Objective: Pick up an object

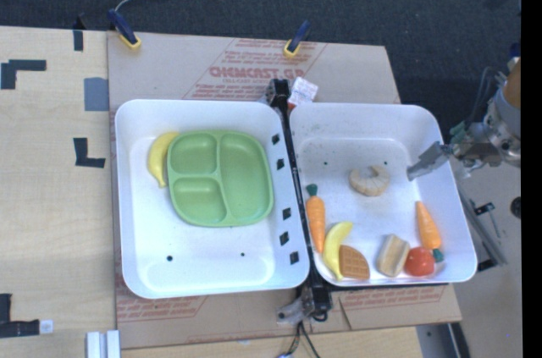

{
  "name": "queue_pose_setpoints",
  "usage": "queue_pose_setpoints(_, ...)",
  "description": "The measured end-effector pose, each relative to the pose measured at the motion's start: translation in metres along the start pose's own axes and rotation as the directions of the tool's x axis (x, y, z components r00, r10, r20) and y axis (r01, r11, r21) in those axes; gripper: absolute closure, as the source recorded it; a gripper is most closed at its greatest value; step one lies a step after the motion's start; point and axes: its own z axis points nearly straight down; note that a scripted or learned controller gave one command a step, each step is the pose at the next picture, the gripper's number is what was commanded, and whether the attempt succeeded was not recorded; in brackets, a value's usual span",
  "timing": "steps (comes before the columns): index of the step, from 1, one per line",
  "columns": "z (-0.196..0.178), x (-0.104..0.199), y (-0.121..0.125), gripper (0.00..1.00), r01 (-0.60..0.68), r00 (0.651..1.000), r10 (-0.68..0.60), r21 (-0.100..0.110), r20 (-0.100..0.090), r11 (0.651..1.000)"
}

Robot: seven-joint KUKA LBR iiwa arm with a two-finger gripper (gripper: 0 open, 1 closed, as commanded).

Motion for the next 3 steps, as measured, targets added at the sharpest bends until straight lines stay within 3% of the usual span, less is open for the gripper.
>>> queue_pose_setpoints(1,0.089,0.019,0.041,0.00,0.000,1.000,0.000,0.002,-0.001,1.000)
queue_pose_setpoints(2,0.176,0.043,0.058,0.00,0.000,1.000,0.000,-0.004,0.001,1.000)
queue_pose_setpoints(3,0.166,0.041,0.058,1.00,-0.001,1.000,0.001,-0.007,0.005,1.000)
